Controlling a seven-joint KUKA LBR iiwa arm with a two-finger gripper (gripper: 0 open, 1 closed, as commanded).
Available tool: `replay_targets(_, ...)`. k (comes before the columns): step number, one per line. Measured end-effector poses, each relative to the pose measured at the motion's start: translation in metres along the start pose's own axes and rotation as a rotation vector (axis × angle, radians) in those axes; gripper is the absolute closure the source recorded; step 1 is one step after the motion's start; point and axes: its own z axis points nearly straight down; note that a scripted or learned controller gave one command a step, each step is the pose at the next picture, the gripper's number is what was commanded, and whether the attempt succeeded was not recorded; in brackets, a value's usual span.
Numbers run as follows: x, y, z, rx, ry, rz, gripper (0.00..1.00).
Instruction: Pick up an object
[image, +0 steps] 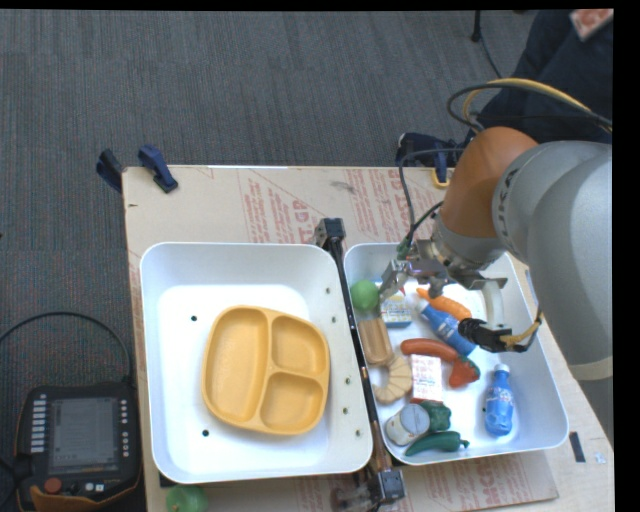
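A robot lab or test cell, it seems. A grey arm (545, 215) with cables (500, 95) reaches over a cardboard-topped bench (260, 205) on grey carpet (250, 80). Blue clamps (157, 168) grip the board's corner. Two white bins (165, 300) sit fixed side by side, and what looks like a teach pendant (75, 440) lies on the floor.

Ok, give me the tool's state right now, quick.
Tool: low over the right bin, above the pile of toy food near the green ball. Whether it is open, closed or holding anything cannot be told.
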Motion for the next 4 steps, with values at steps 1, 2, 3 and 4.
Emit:
replay_targets(1, 0.005, 0.001, -0.009, 0.000, 0.009, -0.005, 1.00)
replay_targets(2, 0.002, 0.001, -0.010, -0.002, 0.002, -0.004, 0.00)
replay_targets(3, -0.027, -0.001, 0.006, 0.006, 0.012, -0.004, 0.00)
replay_targets(4, -0.027, -0.002, -0.002, 0.010, 0.013, -0.005, 1.00)
